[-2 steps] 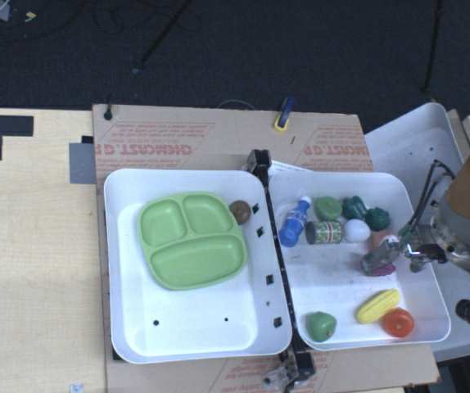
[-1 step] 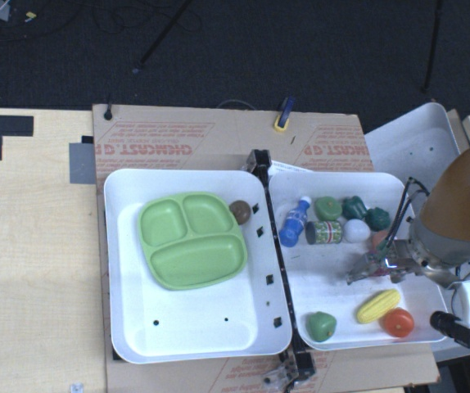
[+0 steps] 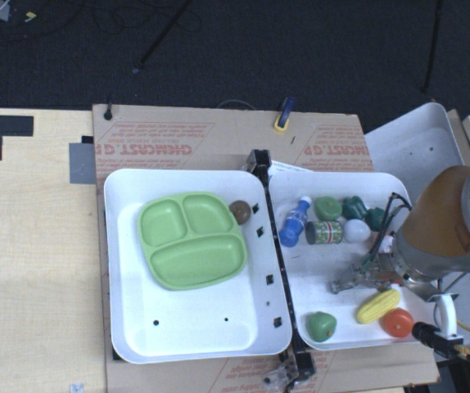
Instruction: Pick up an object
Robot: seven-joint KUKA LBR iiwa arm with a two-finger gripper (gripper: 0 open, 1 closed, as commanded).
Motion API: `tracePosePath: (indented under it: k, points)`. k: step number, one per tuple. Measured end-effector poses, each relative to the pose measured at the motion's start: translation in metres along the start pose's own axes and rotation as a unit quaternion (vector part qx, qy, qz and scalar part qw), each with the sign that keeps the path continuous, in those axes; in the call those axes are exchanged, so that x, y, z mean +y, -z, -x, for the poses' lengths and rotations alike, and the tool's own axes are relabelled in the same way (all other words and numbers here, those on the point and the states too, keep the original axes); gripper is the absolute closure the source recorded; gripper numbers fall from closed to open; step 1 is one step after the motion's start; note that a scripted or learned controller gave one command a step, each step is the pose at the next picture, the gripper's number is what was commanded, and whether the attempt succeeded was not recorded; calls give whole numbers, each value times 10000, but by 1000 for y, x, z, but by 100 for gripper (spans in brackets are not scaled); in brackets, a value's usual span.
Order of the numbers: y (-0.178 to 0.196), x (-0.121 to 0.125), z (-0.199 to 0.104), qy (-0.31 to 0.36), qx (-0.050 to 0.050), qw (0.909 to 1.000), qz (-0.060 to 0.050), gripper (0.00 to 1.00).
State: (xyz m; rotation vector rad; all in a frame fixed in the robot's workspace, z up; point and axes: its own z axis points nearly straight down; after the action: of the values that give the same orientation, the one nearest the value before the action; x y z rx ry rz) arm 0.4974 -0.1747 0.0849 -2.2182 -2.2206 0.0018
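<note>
My gripper is low in the right bin, on bare floor just left of a yellow corn-like piece. Nothing shows in its grasp. Near the bin's front edge lie a red-orange ball and a green round fruit. Farther back are a blue bottle, a small green-labelled can, a white ball, a green lid-like piece and a dark green item. The arm's orange band hides the bin's right side.
The left bin holds a green divided plate, with a small brown ball by its right wall. A black divider runs between the bins. Cardboard lies under both.
</note>
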Motion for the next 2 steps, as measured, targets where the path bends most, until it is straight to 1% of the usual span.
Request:
tracePosePath:
  k: [1,2]
  points:
    - [13,0,2,-30,2,10000,10,100]
    - [76,2,5,-6,-10,10000,29,100]
